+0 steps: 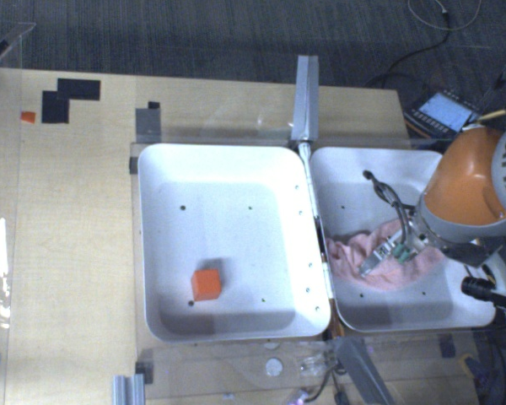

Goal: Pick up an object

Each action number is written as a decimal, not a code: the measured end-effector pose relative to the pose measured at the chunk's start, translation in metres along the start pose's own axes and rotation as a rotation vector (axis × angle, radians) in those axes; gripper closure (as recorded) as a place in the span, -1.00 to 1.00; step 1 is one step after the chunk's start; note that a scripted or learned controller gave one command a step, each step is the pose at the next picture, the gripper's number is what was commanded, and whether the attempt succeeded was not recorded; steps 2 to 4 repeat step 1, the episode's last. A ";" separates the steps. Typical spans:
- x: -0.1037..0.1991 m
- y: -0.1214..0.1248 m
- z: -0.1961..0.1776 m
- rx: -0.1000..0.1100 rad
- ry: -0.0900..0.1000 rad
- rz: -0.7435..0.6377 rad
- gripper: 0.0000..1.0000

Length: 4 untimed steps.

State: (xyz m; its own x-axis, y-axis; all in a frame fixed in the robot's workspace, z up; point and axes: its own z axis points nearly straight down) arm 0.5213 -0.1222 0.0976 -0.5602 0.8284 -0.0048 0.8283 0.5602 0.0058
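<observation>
A crumpled pink cloth lies in the right bin, near its middle. My gripper comes in from the right under the orange-banded wrist and sits low over the cloth, its tips at the cloth's right part. Something small and green shows beside the fingers on the cloth. An orange block rests in the left bin, toward its front left.
A grey metal divider post stands between the bins at the back. Black patches and a small orange marker lie on the wooden bench at far left. Cables and a device sit at the back right.
</observation>
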 end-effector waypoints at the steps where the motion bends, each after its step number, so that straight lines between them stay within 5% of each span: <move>1: -0.043 0.029 0.006 -0.010 -0.006 0.196 -1.00; 4: -0.043 0.029 0.006 -0.010 -0.006 0.196 -1.00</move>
